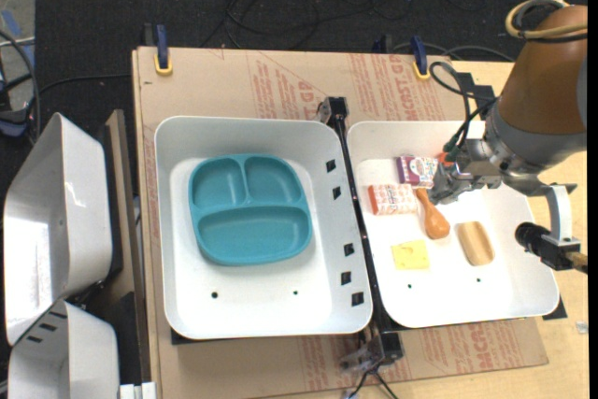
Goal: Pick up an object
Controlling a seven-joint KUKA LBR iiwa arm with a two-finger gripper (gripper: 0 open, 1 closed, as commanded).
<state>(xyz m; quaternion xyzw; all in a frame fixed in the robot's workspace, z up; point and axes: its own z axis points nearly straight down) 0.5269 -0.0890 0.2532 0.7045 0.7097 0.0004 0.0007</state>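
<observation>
Nearest the lens, the tabletop [243, 360] shows as a brown board carrying two shallow white bins side by side. In the left bin [177, 294] lies a teal divided plate [249, 207], flat and roughly centred, well apart from everything else. All the small things sit in the right bin [523, 304], which is likely why the arm works on that side: a purple packet [415, 169] near the far wall, a red-and-white packet [390, 198] just in front of it, a yellow square [410, 255] nearer the lens, a tan bread-like piece [476, 243] to its right, and an orange pear-shaped toy [433, 218] between the packets and the bread.

Reaching in from the right, the grey arm [547, 98] has its pincer [447, 180] low over the orange toy's narrow end, beside the purple packet (the likeliest target, judging by that position). Whether the pincer is spread or closed, or has hold of anything, I cannot tell; its tips are lost against the clutter below.
</observation>
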